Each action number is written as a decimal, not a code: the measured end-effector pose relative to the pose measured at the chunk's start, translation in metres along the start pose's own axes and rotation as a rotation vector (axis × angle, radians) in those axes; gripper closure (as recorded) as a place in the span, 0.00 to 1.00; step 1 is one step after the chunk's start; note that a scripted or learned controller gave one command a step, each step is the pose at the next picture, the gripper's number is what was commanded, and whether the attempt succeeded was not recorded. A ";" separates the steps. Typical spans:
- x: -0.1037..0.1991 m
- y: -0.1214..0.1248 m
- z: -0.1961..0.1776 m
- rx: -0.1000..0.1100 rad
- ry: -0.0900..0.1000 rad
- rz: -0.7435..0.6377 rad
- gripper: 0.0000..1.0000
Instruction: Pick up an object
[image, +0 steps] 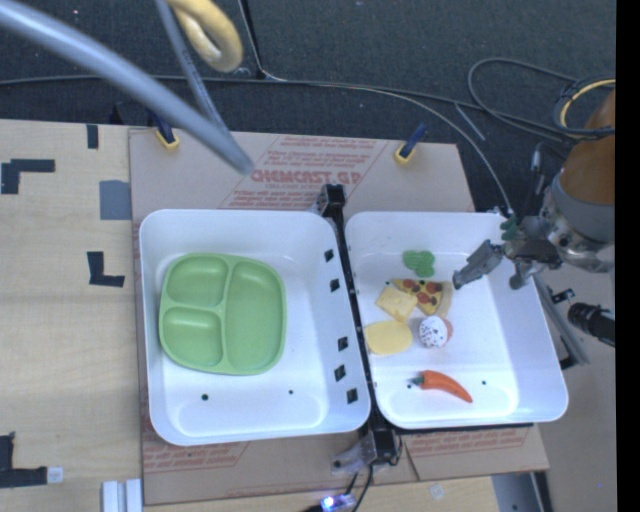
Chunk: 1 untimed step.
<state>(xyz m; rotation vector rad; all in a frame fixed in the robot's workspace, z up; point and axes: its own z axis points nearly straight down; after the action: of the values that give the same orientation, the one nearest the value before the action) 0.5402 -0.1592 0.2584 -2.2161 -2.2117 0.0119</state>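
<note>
While the gripper (490, 262) is held above the right bin (520, 345), near its upper right side, no object is seen between its fingers. One dark finger (474, 268) is seen pointing down and left toward the toy food, but whether the jaws stand wide or narrow cannot be told from this slanted view. Five candidate objects are gathered in the middle of the right bin: a green broccoli piece (419, 263), a pizza slice (427, 293), a yellow block (396, 303) touching the slice, a pale yellow round piece (388, 338), and a white ball (433, 333) beside it. An orange carrot (445, 385) is set apart nearer the front wall. A green divided plate (222, 313) is borne by the left bin (180, 235).

The approach is judged not yet complete. A clean grasp is best sought on an isolated item: the carrot, lying clear of its neighbours, or the broccoli, nearest the fingers. The jaws should be aligned across the narrow axis of the chosen object and lowered vertically, so that adjacent pieces are not nudged. The clustered slice and block are judged riskier, since contact may be made with both.
</note>
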 end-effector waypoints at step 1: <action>0.000 0.002 -0.006 -0.011 -0.002 -0.004 0.00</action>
<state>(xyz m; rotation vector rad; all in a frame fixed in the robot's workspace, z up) 0.5425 -0.1588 0.2647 -2.2186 -2.2225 0.0018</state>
